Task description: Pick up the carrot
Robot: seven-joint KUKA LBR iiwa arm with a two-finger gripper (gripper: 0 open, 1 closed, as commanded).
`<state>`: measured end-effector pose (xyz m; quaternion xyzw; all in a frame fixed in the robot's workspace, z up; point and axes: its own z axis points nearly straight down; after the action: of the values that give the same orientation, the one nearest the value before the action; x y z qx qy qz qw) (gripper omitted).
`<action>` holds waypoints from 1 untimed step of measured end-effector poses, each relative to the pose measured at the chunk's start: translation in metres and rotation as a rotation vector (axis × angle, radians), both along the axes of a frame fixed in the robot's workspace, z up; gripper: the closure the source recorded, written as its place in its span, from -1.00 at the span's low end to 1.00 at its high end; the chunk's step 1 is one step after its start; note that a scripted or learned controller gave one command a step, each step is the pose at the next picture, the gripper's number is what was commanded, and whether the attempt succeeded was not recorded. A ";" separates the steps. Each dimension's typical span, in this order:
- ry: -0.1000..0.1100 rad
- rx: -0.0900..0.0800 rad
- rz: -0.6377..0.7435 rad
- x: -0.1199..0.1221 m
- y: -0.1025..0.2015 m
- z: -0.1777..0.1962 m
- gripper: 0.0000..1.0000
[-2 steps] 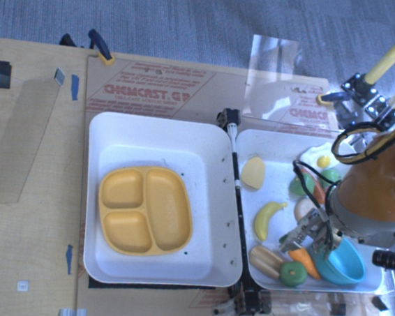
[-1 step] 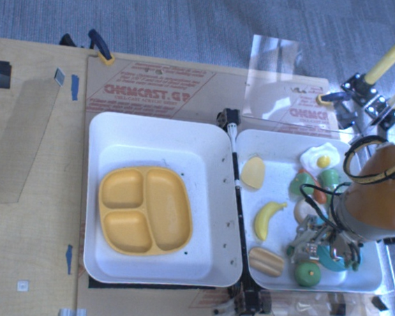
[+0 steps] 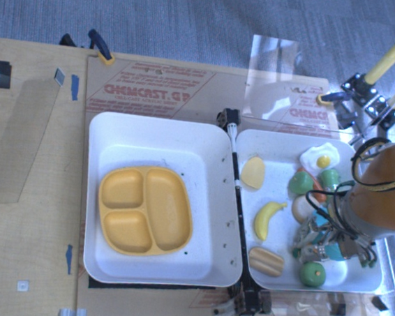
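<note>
The carrot lies in the right bin. It shows as a short orange piece between two green lumps, and the arm's black cable covers part of it. My gripper is down inside the same bin, just below the carrot, among the toy food near the bin's right side. The wrist and cables hide what lies under it. Nothing can be seen held in it.
The right bin also holds a fried egg, a pale slice, a banana, a bread piece and a green round fruit. The left bin holds a yellow divided plate.
</note>
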<state>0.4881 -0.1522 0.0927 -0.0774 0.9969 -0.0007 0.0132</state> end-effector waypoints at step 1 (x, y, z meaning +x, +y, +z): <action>0.008 -0.002 0.291 0.015 -0.026 -0.001 1.00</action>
<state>0.5035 -0.1782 0.0921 -0.2212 0.9752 0.0003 0.0091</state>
